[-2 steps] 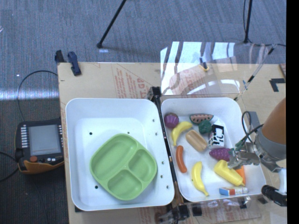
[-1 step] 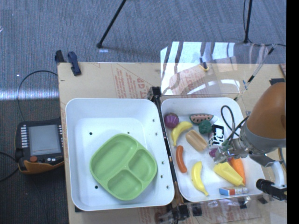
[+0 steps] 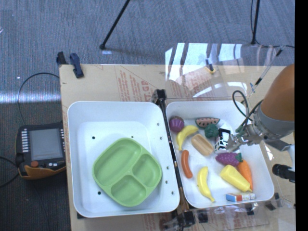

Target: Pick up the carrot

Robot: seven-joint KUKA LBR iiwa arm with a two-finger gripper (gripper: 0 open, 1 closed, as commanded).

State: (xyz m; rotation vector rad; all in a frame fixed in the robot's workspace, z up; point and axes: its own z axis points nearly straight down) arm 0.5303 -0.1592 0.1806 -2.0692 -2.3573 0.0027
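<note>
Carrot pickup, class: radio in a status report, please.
Gripper low over right bin, fingers unclear. Carrot loose by right wall. Purple grapes and yellow corn crowd it.

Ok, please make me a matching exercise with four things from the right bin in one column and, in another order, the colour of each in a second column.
Things:
1. carrot
2. grapes
3. hot dog
4. watermelon slice

Colours:
A. purple
B. red with a green rind
C. orange
D. red-orange, long and thin

Pairs: 1-C, 2-A, 3-D, 4-B
</note>
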